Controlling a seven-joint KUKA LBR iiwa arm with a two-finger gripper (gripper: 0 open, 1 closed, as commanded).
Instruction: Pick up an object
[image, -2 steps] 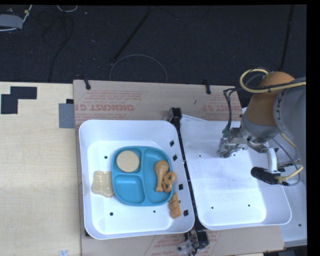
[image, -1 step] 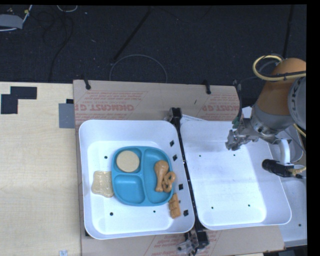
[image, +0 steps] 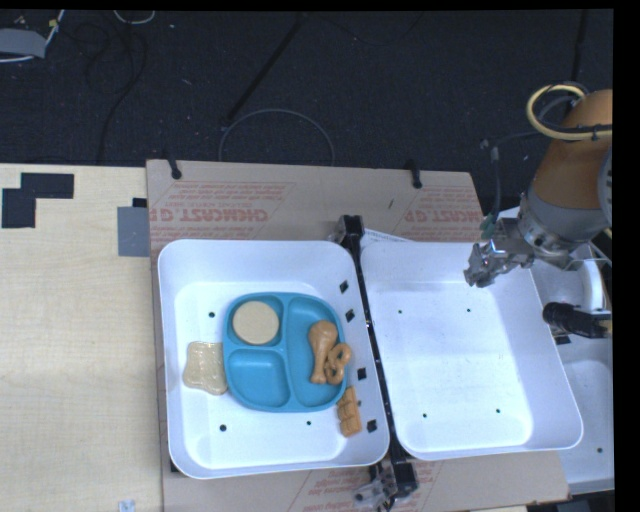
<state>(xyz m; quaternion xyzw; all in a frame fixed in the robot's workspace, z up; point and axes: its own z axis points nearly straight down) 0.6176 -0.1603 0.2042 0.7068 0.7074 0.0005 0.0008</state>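
Food (image: 328, 352) lies on the blue tray (image: 268, 385) in the left bin (image: 190, 262), well left of the gripper (image: 482, 268) over the right bin (image: 545, 400); jaws' state unclear.

A light wooden bench (image: 70, 340) is seen under a brown cardboard sheet (image: 300, 205) printed with red lettering. On the sheet, 2 shallow white bins are set side by side, their inner walls joined by a black clamp strip (image: 365, 340). The left bin (image: 190, 270) is covered across its middle by a blue divided tray (image: 265, 385), with a pale flat piece (image: 205, 367) touching the tray's left edge and a small tan piece (image: 348, 412) beside its lower right corner. The right bin (image: 470, 360) is marked by small dark dots. 3 dark patches (image: 40, 195) are seen on the bench's left part.
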